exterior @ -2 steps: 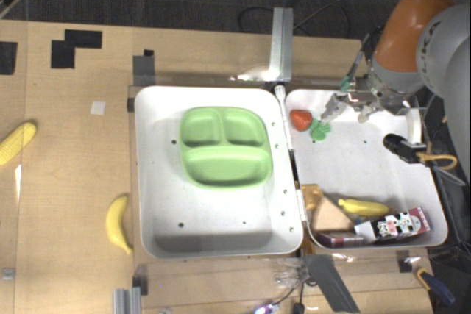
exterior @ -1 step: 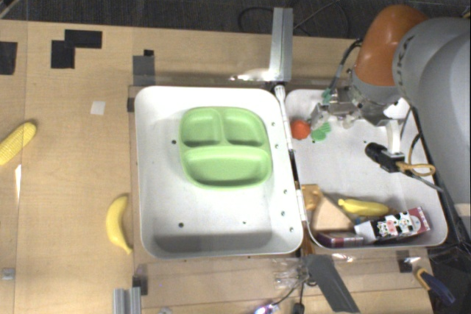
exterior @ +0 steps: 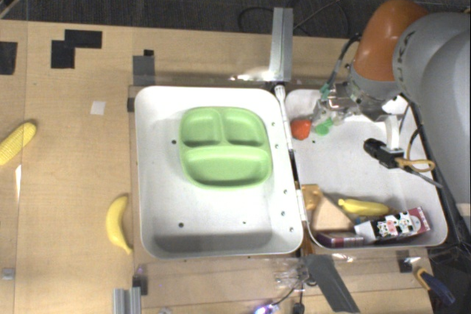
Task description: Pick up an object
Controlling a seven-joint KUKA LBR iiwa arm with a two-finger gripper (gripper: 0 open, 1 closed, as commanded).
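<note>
claw (exterior: 322, 116) hovers beside orange-red ball (exterior: 300, 129) in right bin (exterior: 434, 228).

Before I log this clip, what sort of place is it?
Most likely a robotics lab bench set up for picking trials: a grey arm reaches over two white bins, one bearing a green divided tray, the other toy food and small packages, with cables trailing behind.

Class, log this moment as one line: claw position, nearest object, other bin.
claw: over right bin | nearest: orange-red object | left bin: green divided tray
</note>
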